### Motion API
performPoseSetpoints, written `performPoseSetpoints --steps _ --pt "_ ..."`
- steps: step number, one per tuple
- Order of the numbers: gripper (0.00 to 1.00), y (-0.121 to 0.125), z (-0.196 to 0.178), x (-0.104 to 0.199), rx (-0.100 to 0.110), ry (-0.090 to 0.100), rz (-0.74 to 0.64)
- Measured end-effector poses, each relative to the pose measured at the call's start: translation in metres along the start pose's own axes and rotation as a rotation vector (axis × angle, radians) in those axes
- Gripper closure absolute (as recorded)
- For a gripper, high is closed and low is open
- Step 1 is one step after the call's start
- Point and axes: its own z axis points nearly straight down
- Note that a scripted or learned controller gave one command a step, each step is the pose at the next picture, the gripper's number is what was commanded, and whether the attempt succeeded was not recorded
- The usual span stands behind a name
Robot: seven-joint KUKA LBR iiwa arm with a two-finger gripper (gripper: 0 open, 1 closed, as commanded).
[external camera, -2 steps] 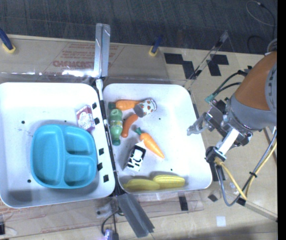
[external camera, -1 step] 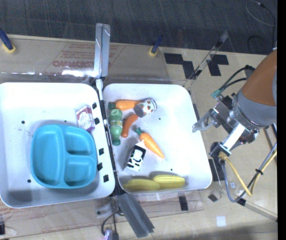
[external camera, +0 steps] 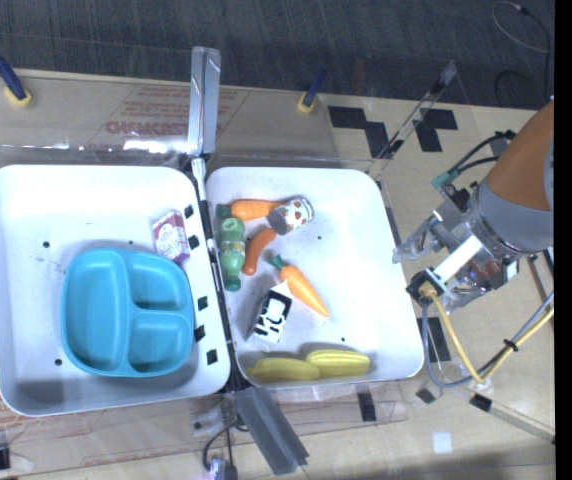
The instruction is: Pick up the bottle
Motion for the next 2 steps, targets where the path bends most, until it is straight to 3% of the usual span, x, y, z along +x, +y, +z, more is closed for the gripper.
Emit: performPoseSetpoints --steps 2 --pt "0.0 0.0024 0.0096 -0.0013 0.0 0.0 0.277"
